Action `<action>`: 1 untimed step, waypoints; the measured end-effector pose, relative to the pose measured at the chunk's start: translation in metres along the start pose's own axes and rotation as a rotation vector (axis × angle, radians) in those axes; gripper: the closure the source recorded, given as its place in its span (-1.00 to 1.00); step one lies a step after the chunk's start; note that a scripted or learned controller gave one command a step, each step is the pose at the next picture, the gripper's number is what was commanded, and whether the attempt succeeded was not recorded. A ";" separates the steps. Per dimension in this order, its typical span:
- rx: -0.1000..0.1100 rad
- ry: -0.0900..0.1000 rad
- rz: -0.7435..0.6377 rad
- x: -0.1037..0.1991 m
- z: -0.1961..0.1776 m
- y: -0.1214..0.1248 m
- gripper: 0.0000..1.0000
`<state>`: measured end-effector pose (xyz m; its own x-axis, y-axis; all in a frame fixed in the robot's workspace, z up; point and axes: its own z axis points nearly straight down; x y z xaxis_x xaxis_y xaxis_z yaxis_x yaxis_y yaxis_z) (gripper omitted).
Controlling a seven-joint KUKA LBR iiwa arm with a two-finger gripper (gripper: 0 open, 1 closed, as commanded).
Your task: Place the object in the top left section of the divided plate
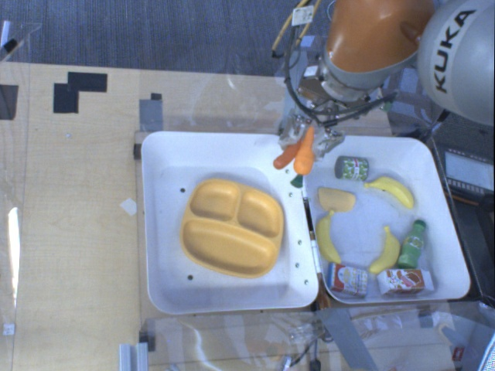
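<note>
A yellow divided plate point(232, 226) lies in the left bin point(166, 207), with two small sections at its far side and one long section at its near side. An orange carrot point(298, 154) with a green tip hangs between the fingers of my gripper point(309, 139), which is shut on it. Gripper and carrot are above the divider between the two bins, to the upper right of the plate. The plate's sections hold nothing.
The right bin point(433, 168) holds a green can point(352, 168), three bananas point(393, 191), a yellow wedge point(336, 199), a green bottle point(412, 245) and two small cartons point(349, 279). The arm reaches in from the upper right.
</note>
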<state>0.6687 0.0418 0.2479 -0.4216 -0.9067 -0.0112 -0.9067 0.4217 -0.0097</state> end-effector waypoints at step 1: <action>-0.004 0.004 0.092 0.022 0.028 0.073 1.00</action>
<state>0.5940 0.0525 0.2185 -0.5030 -0.8642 -0.0075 -0.8642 0.5031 -0.0052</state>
